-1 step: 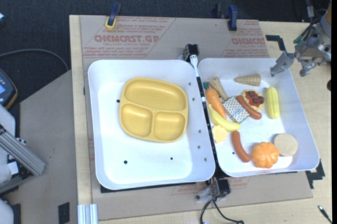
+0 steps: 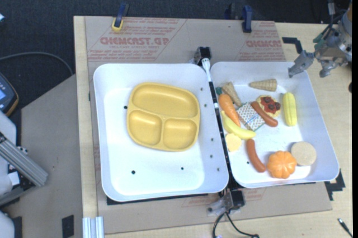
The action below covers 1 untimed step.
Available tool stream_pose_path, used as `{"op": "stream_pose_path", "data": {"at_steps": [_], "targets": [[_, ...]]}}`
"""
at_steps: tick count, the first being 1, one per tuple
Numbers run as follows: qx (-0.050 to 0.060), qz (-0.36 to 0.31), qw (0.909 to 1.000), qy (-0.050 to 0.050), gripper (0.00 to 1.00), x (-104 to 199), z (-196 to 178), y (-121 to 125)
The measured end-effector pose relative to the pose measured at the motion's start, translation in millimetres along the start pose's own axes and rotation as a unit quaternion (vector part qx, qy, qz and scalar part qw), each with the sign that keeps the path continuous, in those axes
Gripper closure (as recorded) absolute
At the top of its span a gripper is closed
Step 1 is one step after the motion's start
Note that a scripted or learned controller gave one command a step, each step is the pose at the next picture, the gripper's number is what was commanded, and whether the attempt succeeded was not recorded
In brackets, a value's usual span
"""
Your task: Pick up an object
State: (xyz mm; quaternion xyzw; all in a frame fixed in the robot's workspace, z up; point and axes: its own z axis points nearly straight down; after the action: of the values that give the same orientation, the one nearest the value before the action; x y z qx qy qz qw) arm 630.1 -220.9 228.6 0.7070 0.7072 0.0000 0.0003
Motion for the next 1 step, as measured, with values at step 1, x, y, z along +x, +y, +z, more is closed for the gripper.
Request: {"op": "stream_pose_path", "data": {"at_steps": [1], "targets": [[0.004, -0.001, 1.0, 0.001, 0.0, 5.0, 63.3, 0.5]]}}
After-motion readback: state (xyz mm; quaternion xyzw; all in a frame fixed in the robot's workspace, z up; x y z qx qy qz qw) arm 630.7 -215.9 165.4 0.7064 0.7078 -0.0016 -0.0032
